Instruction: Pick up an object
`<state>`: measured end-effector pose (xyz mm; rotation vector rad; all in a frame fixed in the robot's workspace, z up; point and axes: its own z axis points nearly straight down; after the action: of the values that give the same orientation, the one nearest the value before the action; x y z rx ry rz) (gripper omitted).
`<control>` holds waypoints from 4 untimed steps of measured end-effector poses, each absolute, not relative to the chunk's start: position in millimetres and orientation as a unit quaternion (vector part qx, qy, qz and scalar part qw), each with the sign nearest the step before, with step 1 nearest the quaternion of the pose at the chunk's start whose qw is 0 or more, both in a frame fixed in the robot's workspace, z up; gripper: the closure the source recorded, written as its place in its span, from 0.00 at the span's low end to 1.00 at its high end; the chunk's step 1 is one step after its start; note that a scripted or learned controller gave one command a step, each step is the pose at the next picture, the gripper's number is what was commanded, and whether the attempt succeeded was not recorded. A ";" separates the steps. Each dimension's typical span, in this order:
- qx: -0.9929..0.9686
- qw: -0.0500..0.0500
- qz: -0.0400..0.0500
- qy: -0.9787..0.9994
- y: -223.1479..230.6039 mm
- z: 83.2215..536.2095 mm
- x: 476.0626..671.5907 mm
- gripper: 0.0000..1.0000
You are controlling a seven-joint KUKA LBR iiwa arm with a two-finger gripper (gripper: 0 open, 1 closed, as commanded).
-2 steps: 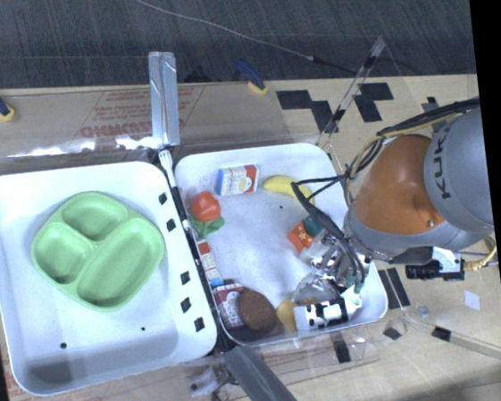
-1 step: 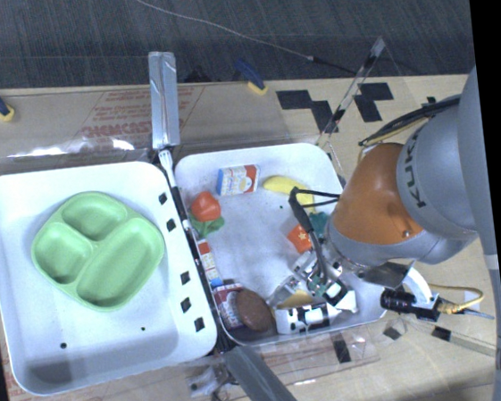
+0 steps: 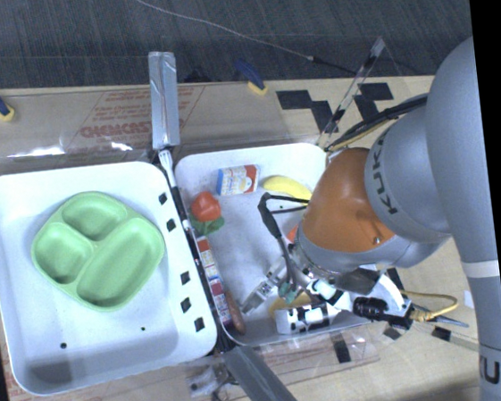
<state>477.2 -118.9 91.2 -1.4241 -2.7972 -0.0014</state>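
Right-hand shallow white bin (image 3: 240,268) holds three loose pieces, all in its far half. Small red plastic toy vegetable with a green leafy end (image 3: 205,207): sits just beside the bin's left wall, stubby, long axis running far-to-near, red body toward the far side, green end pointing to the near side. Small white carton with blue and red print (image 3: 236,180): lies flat near the far wall, long axis left-to-right and about parallel to that wall, a little apart from the red toy. Yellow curved toy banana (image 3: 283,186): just right of the carton, long axis also left-to-right and dipping slightly toward the right, its right end hidden under the arm. None of the three is touched by the tool. Gripper (image 3: 275,293) is low in the near half of the same bin, well apart from all three pieces, angled toward the near-left corner. It is small and cluttered by cables here, so whether it is spread or pressed together cannot be told, and nothing can be made out in its grasp. Above it the orange band (image 3: 346,207) and the grey arm (image 3: 427,175) cover the bin's right side. Left-hand white bin (image 3: 25,355) carries a pale green three-compartment plastic plate (image 3: 99,248). A strip of grey tape (image 3: 164,97) runs away from the join between the bins.
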 end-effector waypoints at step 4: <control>-0.492 -0.003 -0.001 -0.870 -155.1 93.1 478.9 0.00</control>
<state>478.9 -155.1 93.1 -1.5492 -2.7400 -0.0018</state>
